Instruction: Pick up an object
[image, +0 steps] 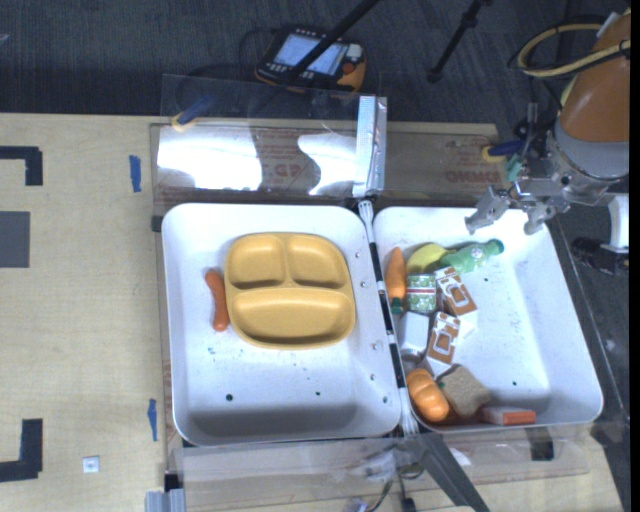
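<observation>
My gripper (511, 212) hangs over the back edge of the right bin (545, 330), open with nothing between its fingers (485, 214). Just below and left of it lie a green bottle (472, 255) and a yellow fruit (427, 255). An orange carrot (396, 274) lies along the bin's left wall. Small printed cartons (455, 297) are scattered down the left half. At the front left sit an orange piece (430, 396), a brown slice (465, 390) and a thin orange stick (512, 416).
The left bin (190, 380) holds a yellow divided plate (290, 288) and an orange sausage-shaped piece (217, 300) beside it. A clear plastic panel (260, 150) stands behind the bins. A pendant (308, 58) lies on the floor beyond.
</observation>
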